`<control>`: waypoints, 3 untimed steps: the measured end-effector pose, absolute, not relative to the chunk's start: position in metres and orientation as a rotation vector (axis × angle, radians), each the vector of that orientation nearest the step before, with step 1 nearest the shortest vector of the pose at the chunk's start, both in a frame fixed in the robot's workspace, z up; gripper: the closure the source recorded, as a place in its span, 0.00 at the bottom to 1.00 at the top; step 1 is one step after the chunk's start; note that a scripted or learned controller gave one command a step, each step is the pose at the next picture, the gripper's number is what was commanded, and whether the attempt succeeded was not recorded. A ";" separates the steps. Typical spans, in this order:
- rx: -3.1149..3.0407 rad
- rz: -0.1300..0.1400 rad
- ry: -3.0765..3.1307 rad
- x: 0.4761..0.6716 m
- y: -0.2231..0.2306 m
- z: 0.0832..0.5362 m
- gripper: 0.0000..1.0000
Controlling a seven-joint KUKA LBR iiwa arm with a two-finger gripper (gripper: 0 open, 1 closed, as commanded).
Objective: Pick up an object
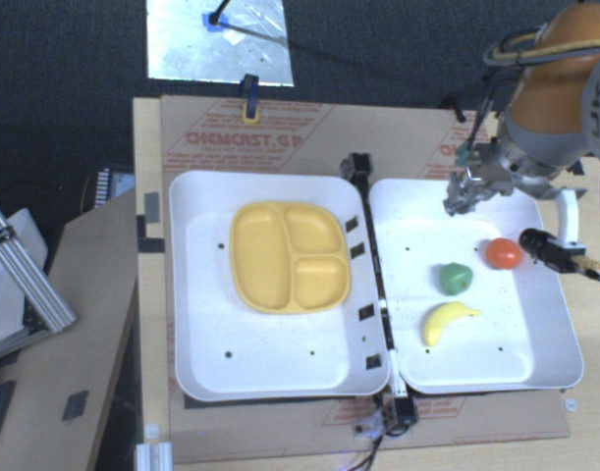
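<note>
Leftward, a yellow divided plate point(289, 257) lies in the left bin point(196, 361). Across in the right bin point(535, 361) sit a banana point(447, 321), a green fruit point(456, 278) and a tomato point(503, 253). Gripper point(461, 196) hovers above the far rim; its opening I cannot tell.

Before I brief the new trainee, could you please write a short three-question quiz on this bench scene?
1. True or false: the yellow divided plate lies in the left bin.
2. Which item in the right bin lies nearest the camera? A) red tomato B) green pepper C) banana
3. Fill in: the gripper is over the right bin's ____ edge.

Key: 1 true; 2 C; 3 far.
</note>
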State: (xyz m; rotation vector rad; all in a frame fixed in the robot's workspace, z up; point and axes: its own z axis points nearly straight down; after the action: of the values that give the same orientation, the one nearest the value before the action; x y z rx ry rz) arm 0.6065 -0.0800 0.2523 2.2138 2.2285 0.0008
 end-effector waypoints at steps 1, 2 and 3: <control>2.213 0.002 2.232 0.591 -0.033 0.254 1.00; 2.213 0.000 2.232 0.561 0.009 0.236 1.00; 2.212 0.001 2.234 0.543 0.060 0.224 1.00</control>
State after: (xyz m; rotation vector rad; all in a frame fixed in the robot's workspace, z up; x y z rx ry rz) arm 0.5426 0.0603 0.2241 2.2121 2.2336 0.0010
